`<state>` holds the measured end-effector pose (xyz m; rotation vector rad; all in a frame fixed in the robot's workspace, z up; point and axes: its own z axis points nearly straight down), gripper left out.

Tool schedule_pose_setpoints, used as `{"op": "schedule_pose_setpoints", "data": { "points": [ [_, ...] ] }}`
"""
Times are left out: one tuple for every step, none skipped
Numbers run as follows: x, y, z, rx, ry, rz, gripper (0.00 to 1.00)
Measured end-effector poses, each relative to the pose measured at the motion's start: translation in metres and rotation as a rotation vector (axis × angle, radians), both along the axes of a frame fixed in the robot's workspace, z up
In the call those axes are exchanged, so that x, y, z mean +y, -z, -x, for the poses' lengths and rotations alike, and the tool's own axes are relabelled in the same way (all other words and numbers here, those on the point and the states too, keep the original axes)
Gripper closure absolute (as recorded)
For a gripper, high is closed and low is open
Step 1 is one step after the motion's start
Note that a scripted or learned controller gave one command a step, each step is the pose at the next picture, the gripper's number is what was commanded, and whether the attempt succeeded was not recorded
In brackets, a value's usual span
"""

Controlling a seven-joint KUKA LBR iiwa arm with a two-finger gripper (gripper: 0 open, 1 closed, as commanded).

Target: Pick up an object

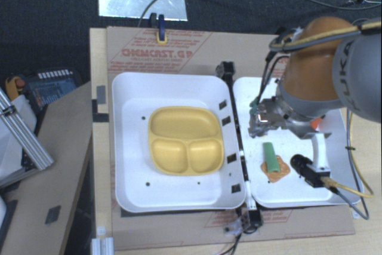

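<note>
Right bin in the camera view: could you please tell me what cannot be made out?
All in the camera view:
Right bin: its far and right parts, hidden under the arm.
Orange piece: partly covered by the green block; too small to identify.
Gripper: too small and cluttered to tell whether it holds anything.

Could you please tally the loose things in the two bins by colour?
Yellow: 1, a three-compartment plastic tray
Green: 1, a small oblong block
Orange-brown: 1, a flat roundish piece
Total: 3
</note>
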<state>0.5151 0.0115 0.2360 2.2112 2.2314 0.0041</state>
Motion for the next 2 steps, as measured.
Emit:
{"op": "schedule_pose_setpoints", "data": {
  "points": [
    [0.049, -0.006, 0.003, 0.0, -0.001, 0.0, 1.0],
    [0.092, 0.002, 0.014, 0.001, -0.001, 0.0, 1.0]
  ]
}}
